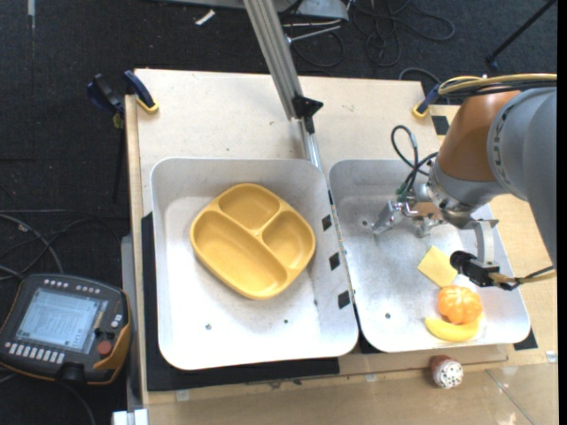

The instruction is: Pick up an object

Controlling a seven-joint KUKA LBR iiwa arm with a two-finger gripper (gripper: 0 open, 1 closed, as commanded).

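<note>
three objects sit in the right bin (372,326): a yellow block (436,266), an orange (459,305), a banana (450,329). my gripper (383,220) hangs over bare floor, up and left of them; the block is nearest. can't tell how its jaws stand.

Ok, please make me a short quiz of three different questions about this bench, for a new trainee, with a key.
1. True or false: the yellow divided plate lies in the left bin.
2. Which thing touches the orange fruit? A) banana B) dice ball C) teach pendant
3. Fill in: the gripper hovers over the ____ bin.

Key: 1 true; 2 A; 3 right.
</note>
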